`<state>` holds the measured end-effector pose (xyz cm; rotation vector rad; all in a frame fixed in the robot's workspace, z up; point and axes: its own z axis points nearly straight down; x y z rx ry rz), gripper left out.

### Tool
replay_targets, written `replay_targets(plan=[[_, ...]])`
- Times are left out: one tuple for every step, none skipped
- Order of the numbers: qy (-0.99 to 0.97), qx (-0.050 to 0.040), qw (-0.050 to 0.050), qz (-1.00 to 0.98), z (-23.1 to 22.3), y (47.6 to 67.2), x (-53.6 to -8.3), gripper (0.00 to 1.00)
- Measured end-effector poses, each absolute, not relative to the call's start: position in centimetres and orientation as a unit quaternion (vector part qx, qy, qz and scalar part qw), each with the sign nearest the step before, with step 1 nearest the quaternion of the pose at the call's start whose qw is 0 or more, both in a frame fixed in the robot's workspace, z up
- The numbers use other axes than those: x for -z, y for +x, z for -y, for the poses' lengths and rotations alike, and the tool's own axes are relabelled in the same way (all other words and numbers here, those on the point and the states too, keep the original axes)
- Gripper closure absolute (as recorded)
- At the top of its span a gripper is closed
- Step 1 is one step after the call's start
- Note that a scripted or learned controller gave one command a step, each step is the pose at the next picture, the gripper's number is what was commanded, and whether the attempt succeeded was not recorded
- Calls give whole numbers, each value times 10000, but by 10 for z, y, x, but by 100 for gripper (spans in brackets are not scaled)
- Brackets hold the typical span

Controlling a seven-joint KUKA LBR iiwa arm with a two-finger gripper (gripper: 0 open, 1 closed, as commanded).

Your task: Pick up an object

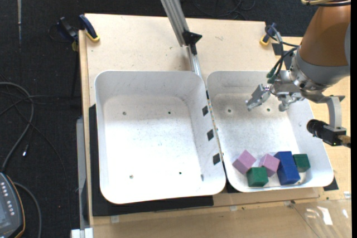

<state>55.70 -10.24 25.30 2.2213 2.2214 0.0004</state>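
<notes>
Camera view: the gripper (270,98) hangs over the far part of the right bin (234,83), its two fingers spread apart with nothing between them. One finger (257,98) points toward the middle of the bench; the other sits closer to the wrist.

The blocks lie in a cluster at the near end of the same bin, well apart from the gripper. There are two pink blocks (244,162) (270,164), a green block (257,176) just in front of them, a blue block (287,168) beside the second pink one, and a darker green block (301,161) by the bin's right wall. Several of them touch or nearly touch.

The left bin (111,86) has no blocks in it.

As I judge it, the pick is not yet begun: nothing is grasped or lifted. What is left is to bring the gripper over the cluster, lower it, close on one block and raise it.
</notes>
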Motion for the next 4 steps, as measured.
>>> replay_targets(plan=[[7064,-9,7,-7078,102,558,-263,100],[7043,15,-36,-7099,42,553,-193,100],[7072,2,-2,-7070,46,554,-197,0],[7068,-6,6,-7075,46,555,-207,100]])
